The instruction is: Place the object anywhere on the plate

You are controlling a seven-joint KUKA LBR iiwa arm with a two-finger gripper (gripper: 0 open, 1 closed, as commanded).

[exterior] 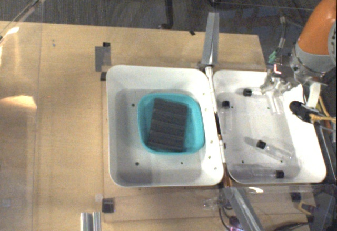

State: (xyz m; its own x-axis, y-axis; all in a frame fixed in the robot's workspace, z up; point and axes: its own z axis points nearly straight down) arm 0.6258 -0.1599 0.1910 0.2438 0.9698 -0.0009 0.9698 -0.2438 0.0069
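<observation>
While no writing is legible, the dark ridged block (168,125) lies on the teal plate (197,132).

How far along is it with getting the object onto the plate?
Looks done: a dark ridged block already lies on the teal plate in the left bin. In hand: nothing visible; the gripper hangs over the right bin, where small clear pieces lie. Left: seemingly nothing, unless another item must follow.
</observation>
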